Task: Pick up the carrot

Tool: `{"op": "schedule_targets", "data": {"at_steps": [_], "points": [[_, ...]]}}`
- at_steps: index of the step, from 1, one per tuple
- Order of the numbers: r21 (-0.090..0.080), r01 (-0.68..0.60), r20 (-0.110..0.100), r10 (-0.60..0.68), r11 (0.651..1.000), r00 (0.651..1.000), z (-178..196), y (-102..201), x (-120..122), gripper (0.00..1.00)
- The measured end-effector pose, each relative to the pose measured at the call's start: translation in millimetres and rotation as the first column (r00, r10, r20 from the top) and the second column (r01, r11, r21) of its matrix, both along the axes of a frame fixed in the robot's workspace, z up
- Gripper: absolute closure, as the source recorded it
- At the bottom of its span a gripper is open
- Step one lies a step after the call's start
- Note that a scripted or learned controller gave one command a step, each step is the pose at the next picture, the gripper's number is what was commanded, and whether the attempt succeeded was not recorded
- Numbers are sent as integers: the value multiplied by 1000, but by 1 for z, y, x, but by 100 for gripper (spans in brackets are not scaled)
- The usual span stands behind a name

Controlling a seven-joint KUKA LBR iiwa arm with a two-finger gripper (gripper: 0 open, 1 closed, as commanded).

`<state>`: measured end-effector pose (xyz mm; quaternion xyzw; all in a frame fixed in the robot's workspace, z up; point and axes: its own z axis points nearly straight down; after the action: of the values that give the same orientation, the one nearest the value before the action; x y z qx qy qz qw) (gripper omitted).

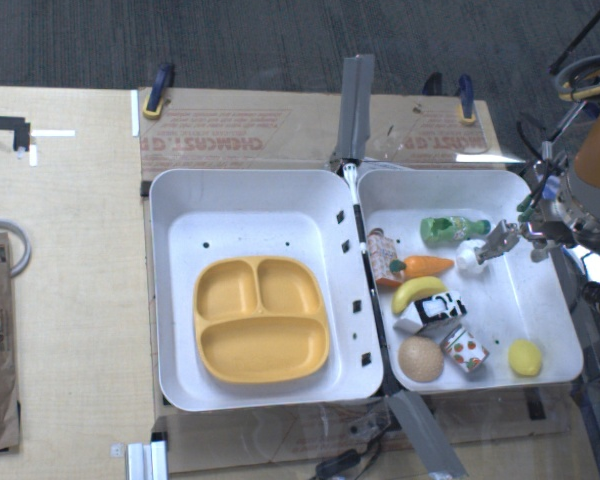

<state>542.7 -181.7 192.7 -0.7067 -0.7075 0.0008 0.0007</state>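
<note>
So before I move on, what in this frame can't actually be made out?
- The tool: blurred and small in the camera view; whether its fingers are open or shut cannot be told.
- The arm beyond the wrist: cut off by the right edge.
- The carrot: its left end is tucked against the banana and a small bottle, so contact there is unclear.
- The black-and-white item and the small can: print too small to read.
</note>
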Motion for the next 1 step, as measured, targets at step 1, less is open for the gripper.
{"op": "schedule_targets", "data": {"at_steps": [1], "points": [[-1,-185,1,185,983,983,-12,68,44,0]]}}
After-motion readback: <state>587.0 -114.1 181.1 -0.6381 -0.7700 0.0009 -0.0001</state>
